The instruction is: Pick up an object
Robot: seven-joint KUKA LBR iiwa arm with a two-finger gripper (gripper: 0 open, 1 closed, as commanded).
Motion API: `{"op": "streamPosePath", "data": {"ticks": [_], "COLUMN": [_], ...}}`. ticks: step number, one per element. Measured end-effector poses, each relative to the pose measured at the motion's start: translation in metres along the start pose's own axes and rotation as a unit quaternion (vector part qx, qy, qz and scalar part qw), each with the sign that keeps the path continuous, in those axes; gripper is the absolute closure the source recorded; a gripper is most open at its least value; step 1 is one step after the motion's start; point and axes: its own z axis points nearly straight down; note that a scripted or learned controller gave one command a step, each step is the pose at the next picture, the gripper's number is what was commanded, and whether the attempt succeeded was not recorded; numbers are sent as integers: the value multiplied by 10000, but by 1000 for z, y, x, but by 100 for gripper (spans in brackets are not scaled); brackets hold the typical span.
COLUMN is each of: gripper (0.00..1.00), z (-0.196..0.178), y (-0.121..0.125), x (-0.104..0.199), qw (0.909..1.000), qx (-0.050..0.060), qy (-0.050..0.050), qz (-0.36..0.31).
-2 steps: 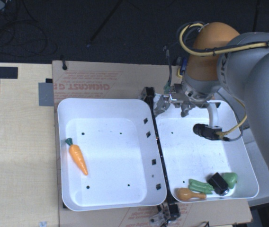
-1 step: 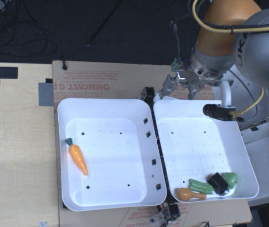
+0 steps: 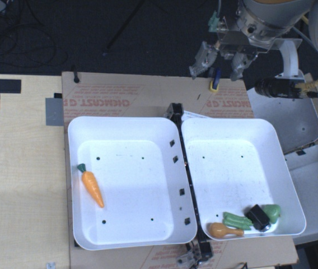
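Observation:
An orange toy carrot with a green top lies near the left wall of the left bin. In the near right corner of the right bin several items crowd together: a green pod, a black block, a green rounded piece and a tan gourd-shaped toy. My gripper hangs high above the cardboard behind the right bin, far from every object. Its fingers are spread open with nothing between them.
A small yellow and blue item shows just below the gripper, over the cardboard sheet. A black divider runs between the bins. A grey metal plate lies to the right.

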Motion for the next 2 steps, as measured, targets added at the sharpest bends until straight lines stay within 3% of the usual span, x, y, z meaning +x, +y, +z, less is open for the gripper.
{"op": "streamPosePath", "data": {"ticks": [1, 2], "gripper": [100, 100], "z": [2, 118], "y": [0, 14], "x": [-2, -63], "qw": [9999, 9999], "qx": [104, 144], "qy": [-22, -26], "qz": [3, 67]}}
